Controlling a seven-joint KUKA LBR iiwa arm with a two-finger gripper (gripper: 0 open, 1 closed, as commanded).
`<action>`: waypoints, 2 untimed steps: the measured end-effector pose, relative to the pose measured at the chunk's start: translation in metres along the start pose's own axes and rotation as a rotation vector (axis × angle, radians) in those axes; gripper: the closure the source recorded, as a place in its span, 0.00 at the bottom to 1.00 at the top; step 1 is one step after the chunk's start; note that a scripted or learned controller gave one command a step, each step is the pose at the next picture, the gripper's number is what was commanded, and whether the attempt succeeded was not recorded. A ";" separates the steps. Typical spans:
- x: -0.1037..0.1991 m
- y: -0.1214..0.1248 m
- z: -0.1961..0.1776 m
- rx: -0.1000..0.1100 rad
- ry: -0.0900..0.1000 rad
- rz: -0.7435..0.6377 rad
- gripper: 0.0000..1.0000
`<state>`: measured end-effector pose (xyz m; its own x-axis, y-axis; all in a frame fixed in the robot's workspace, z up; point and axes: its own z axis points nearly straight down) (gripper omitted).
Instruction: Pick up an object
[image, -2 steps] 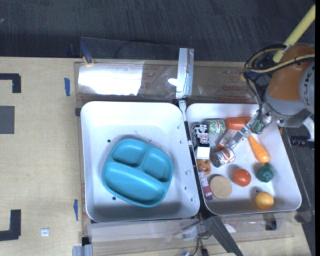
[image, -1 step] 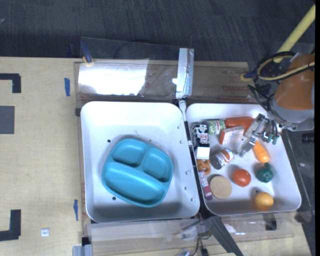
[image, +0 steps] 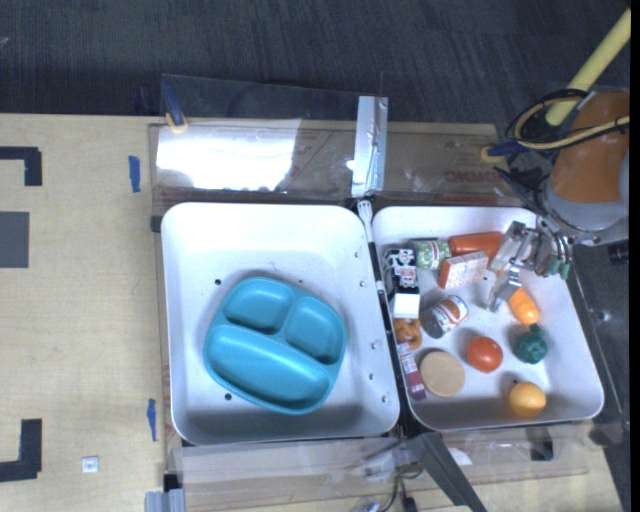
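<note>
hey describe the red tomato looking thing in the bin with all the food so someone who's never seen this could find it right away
Start at the right-hand white bin, the one crowded with small toy foods. Near its middle, right of the flat tan disc, sits the red tomato. It is the only round, plain red piece: the yellow-orange fruit lies nearer the front corner and the dark green piece is to its right.

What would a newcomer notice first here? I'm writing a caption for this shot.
The big blue divided tray lying alone in the left bin stands out first. Next, the right bin crowded with small toy foods, where the gripper reaches in at its upper right, by an orange carrot.
</note>
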<state>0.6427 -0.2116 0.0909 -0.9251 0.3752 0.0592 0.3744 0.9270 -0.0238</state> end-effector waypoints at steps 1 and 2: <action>0.022 -0.013 0.003 -0.019 -0.063 -0.104 0.00; 0.036 0.002 0.004 -0.018 -0.069 -0.192 0.00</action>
<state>0.6100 -0.1966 0.0887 -0.9815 0.1915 -0.0074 0.1915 0.9815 -0.0005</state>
